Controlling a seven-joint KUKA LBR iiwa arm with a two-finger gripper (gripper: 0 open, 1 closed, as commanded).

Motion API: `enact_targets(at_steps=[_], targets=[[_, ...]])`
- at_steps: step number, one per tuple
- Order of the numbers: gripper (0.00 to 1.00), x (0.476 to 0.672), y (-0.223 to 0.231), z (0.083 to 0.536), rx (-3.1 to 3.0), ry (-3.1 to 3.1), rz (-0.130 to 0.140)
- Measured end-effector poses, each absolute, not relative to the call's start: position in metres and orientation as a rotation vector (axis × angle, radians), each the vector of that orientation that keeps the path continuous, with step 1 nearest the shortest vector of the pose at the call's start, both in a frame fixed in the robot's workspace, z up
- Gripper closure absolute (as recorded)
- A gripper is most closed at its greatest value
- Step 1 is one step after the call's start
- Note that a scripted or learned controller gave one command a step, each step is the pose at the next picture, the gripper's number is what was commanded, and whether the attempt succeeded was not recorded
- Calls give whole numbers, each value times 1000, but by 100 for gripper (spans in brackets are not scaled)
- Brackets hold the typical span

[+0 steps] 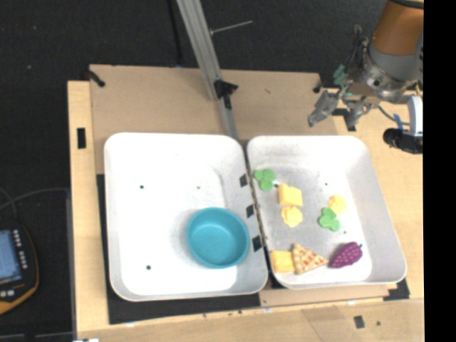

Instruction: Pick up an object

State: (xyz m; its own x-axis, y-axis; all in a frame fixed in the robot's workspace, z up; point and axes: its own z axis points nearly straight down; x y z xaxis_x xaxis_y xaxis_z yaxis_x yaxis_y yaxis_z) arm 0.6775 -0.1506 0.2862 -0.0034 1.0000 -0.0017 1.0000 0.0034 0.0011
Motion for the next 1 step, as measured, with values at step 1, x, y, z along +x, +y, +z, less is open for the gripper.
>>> enact_targets(at_steps=[1], targets=[[0,677,-151,286,2216,2223,-3]])
